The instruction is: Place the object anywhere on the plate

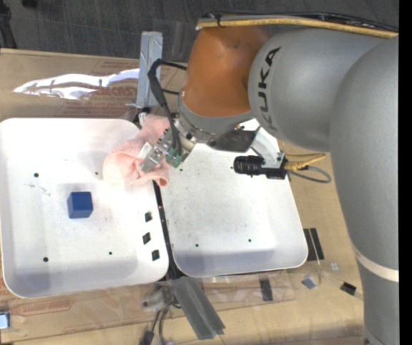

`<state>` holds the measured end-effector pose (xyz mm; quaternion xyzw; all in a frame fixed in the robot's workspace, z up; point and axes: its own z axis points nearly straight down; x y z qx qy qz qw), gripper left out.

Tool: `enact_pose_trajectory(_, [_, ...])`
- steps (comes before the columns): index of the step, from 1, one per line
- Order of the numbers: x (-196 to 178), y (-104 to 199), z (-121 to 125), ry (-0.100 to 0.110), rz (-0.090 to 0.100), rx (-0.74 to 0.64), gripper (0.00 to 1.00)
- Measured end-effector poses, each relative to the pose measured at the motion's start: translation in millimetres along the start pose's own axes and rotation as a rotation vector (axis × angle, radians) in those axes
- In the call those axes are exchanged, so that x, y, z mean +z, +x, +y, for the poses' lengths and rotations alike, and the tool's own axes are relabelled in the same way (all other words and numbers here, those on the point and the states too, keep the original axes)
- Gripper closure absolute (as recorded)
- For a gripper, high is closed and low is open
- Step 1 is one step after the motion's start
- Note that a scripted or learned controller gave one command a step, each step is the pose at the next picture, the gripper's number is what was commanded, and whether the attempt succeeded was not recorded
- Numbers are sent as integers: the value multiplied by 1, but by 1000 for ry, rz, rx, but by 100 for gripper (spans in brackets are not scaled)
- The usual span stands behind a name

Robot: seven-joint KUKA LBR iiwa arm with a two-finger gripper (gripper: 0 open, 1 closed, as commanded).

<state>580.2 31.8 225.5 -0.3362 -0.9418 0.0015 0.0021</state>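
The grey arm with its orange band reaches in from the right, and its tool (164,152) hangs over the inner edge of the left white bin (19,192). A crumpled pale pink cloth (128,164) lies directly beneath and just left of the tool, bunched against the fingertips. Whether the tool is spread or closed on the cloth cannot be told. A small blue cube (80,204) sits well to the tool's lower left, in the same bin. The right white bin (277,243) lies on the tool's other side.
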Motion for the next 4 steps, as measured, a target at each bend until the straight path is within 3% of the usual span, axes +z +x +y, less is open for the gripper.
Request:
enact_pose_trajectory(1, [-4, 40, 17, -1, -1, -406, 100])
enact_pose_trajectory(2, [3, 90, 44, 0, -1, -691, 100])
enact_pose_trajectory(3, [-1, 132, 74, -2, -3, -694, 100])
enact_pose_trajectory(4, [-1, 132, 74, -2, -4, -693, 0])
